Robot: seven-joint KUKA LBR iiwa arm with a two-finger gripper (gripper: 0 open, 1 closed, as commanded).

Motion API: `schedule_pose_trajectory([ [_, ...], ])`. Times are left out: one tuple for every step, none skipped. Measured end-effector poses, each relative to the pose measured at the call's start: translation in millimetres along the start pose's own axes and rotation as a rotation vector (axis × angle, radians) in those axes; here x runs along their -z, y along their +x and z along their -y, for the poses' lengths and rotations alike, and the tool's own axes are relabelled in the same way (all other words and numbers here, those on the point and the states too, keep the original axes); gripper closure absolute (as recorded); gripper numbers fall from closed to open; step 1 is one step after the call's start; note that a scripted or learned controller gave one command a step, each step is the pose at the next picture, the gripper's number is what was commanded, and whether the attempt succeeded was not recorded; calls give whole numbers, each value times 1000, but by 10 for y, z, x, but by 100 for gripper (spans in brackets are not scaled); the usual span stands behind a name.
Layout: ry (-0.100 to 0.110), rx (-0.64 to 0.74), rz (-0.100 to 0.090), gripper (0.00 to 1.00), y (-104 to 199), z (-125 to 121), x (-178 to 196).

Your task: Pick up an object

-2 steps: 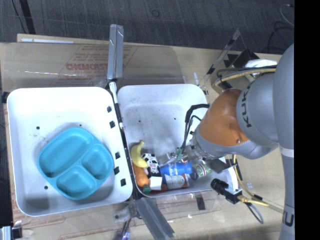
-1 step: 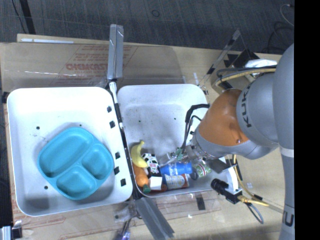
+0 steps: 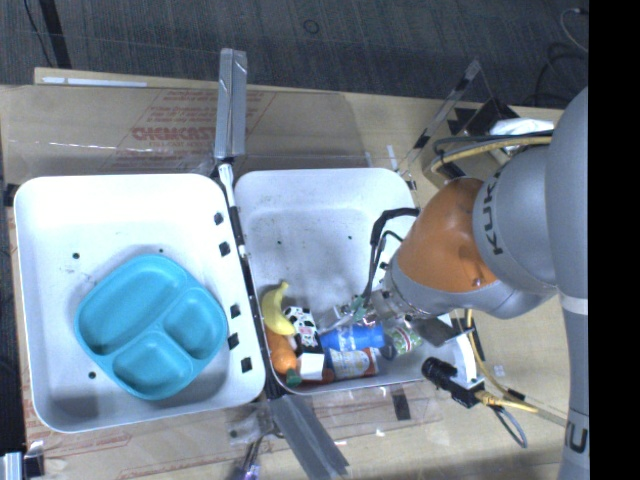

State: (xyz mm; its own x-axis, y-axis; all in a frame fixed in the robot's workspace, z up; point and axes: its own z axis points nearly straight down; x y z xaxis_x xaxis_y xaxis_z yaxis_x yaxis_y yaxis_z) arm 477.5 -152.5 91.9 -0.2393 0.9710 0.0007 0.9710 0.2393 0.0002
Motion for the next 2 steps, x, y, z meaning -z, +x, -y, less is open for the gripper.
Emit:
schedule_pose_trajectory([
  [0, 0, 0, 0, 0, 0, 0],
  [0, 0, 0, 0, 0, 0, 0],
])
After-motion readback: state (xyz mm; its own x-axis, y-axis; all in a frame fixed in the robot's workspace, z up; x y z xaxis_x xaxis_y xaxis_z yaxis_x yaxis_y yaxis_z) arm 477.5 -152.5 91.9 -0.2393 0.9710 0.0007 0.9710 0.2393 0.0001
